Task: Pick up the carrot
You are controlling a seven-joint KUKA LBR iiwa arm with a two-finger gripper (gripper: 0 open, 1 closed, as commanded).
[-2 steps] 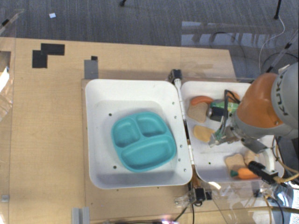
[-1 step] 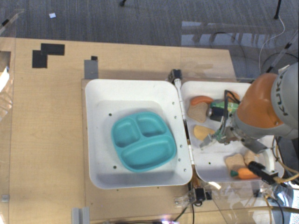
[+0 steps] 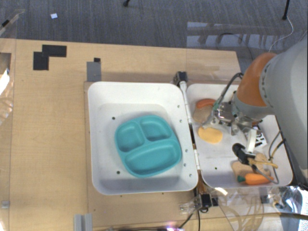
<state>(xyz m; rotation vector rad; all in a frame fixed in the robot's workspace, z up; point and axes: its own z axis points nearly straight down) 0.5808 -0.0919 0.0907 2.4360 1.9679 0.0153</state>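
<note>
You have one fixed camera, mounted above the bench (image 3: 48, 143), looking down at a slant. Left bin (image 3: 103, 129) sits near frame centre, right bin (image 3: 279, 129) toward the right side. Grey floor runs along the top, so you face the bench's far edge. Distance is moderate: both bins fit whole. The arm (image 3: 284, 81) enters from your right, large and close to the lens.

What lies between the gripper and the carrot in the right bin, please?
In the camera view, a dark object and a tan piece lie between the gripper and the carrot, which rests at the right bin's near edge.
</note>
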